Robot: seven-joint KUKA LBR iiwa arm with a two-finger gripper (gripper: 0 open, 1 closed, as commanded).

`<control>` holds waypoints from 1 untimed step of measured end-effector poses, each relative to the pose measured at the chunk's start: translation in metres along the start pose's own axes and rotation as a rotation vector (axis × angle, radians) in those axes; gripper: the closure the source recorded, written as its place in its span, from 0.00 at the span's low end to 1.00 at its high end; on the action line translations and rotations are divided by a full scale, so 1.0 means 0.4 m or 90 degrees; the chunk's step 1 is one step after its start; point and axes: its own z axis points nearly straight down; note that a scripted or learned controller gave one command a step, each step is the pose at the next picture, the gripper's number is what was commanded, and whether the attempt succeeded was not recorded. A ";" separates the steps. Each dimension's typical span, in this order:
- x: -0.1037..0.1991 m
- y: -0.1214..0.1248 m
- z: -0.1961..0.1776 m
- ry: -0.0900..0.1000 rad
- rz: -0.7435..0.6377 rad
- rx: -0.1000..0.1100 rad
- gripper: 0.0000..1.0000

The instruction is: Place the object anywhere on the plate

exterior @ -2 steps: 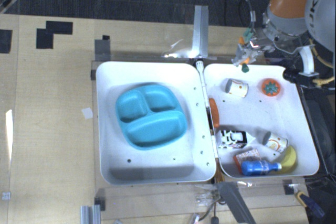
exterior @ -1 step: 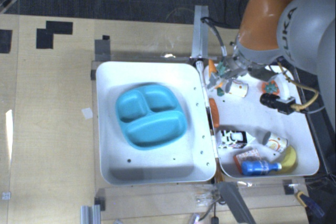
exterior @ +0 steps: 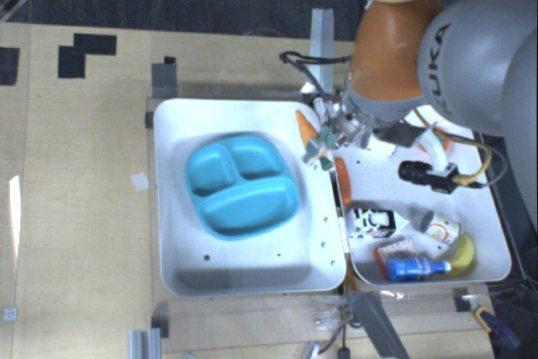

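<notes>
A blue divided plate (exterior: 242, 183) lies in the left white bin (exterior: 181, 265). My gripper (exterior: 324, 145) hangs over the rim between the two bins, just right of the plate's upper right corner. An orange carrot (exterior: 304, 125) runs slantwise through the gripper: its thick end sticks out up and left over the left bin, and its thin end comes out below, over the divider. The fingers are shut on the carrot's middle, which they hide.
The right bin (exterior: 496, 265) holds several things: a black-and-white pack (exterior: 372, 220), a red packet (exterior: 395, 248), a blue bottle (exterior: 416, 268), a banana (exterior: 461, 252) and a small can (exterior: 441, 229). The arm's orange band (exterior: 391, 55) looms above the right bin.
</notes>
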 end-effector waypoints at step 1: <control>-0.003 0.004 -0.030 -0.002 0.000 -0.004 1.00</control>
